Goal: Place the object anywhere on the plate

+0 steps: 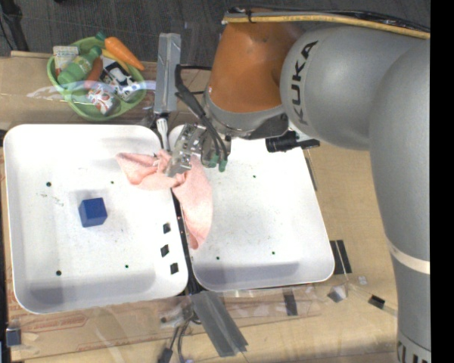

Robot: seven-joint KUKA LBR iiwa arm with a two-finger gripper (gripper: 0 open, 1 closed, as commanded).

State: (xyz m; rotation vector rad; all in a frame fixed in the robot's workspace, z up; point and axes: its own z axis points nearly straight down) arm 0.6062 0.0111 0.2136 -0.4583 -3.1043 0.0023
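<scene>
Gripping: hand (183, 151) looks clamped on pink cloth (191, 191), over the bins' shared edge, far side.
Cloth: draped across both bins.
Advice: lift it clear before carrying.

Position: one fixed camera above the bench (348, 195), some way off.
Facing: downward at a slant onto both white bins (30, 203).
Right side: the arm (340, 89) reaches in, bulking large.

Even overhead light, soft shadows, slight blur, glare-free white bins (30, 203).
</scene>
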